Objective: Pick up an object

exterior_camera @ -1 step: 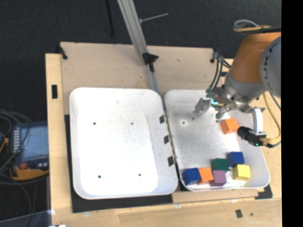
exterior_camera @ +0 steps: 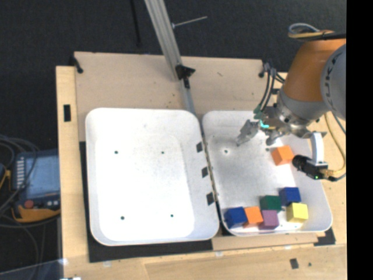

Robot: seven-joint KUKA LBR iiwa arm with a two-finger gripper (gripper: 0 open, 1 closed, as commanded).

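On the surface (exterior_camera: 134,80), the left bin (exterior_camera: 143,174) lies beside the right bin (exterior_camera: 233,168). Along the right bin's near wall sit blue, orange, purple, green, blue and yellow blocks (exterior_camera: 267,210). The gripper (exterior_camera: 260,131) hangs over its far part, jaws spread, gripping nothing; an orange block (exterior_camera: 282,154) sits just right of it.

Coloured blocks (exterior_camera: 269,210) in right bin (exterior_camera: 233,174)

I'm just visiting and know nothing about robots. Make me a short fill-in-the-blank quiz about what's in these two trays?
1. All the coloured blocks lie in the ____ bin.
2. The block lying apart from the others, near the gripper, is ____.
3. In the front row, the orange block sits between the purple block and a ____ one.

Missing words: right; orange; blue
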